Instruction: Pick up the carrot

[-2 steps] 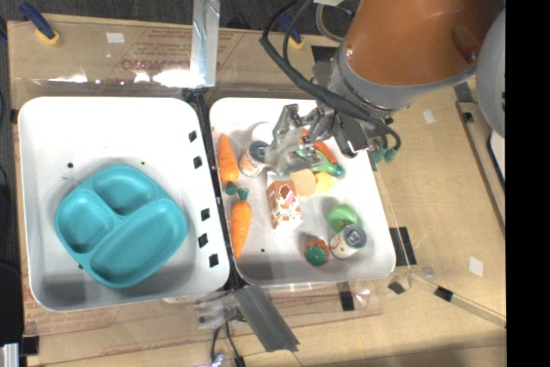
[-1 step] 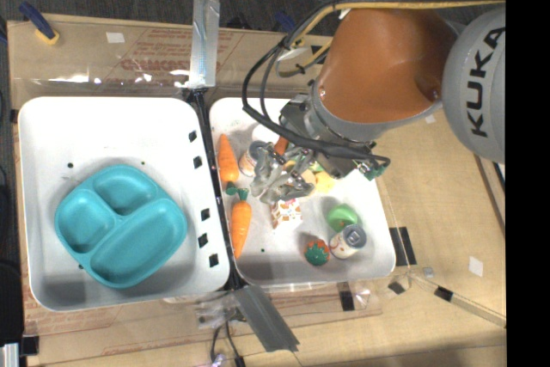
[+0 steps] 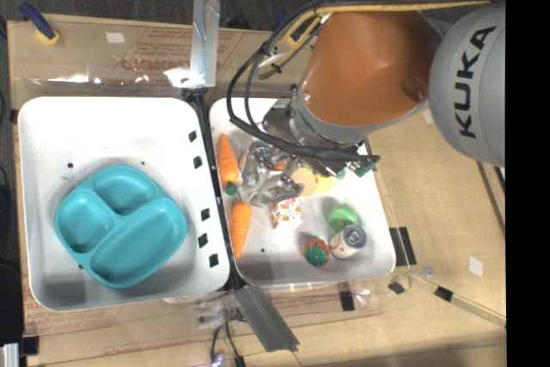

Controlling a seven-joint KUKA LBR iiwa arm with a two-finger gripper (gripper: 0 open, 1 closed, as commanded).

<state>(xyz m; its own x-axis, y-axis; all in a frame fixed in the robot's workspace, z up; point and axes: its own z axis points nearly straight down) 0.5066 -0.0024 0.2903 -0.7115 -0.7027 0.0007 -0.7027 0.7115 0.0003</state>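
The arm's orange band (image 3: 365, 69), nearest the lens, hangs over the right bin (image 3: 378, 258) with the hand (image 3: 271, 180) lowered among clutter, grip state indeterminable, presumably to reach the carrot (image 3: 227, 161) lying along the bin's left wall, another orange piece (image 3: 241, 223) below it.

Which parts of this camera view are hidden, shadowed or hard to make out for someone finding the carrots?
Camera view: the arm's orange band hides the right bin's far end and shades the gripper; two carrots stay sharp by the left wall; the teal divided plate is evenly lit.
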